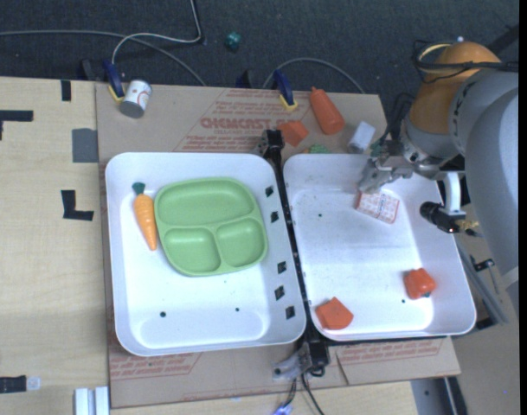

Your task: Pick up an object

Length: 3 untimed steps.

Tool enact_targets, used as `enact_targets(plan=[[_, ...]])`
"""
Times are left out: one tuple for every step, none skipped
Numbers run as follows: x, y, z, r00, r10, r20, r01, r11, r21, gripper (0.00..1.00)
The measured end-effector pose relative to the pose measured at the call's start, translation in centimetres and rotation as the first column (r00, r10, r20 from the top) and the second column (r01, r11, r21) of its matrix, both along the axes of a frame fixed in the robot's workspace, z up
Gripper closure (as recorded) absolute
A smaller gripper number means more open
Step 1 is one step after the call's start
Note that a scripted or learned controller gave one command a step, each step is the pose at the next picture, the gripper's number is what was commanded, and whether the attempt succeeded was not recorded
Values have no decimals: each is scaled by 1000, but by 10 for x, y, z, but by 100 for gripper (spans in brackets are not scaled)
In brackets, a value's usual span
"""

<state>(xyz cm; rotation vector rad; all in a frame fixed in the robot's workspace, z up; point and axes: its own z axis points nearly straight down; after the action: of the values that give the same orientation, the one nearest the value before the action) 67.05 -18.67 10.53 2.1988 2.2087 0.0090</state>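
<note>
A cardboard sheet covered the wooden bench, with cables trailing over dark carpet behind. The left bin held a green divided plate and a toy carrot. In the right bin, a small red-and-white patterned packet lay flat near the far edge, just under the gripper; whether it was clenched or released, I cannot tell.

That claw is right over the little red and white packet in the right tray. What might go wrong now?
The packet lies flat, so the gripper may slide off it or only push it along. It also sits near the right bin's far wall, which leaves little room and risks a bump there.
</note>
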Motion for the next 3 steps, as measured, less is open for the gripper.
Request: enact_targets(plan=[[0,0,0,1000,0,-1,0,1000,-1,0],[0,0,10,1000,1,0,-1,1000,-3,100],[0,0,10,1000,1,-1,-1,1000,-3,0]])
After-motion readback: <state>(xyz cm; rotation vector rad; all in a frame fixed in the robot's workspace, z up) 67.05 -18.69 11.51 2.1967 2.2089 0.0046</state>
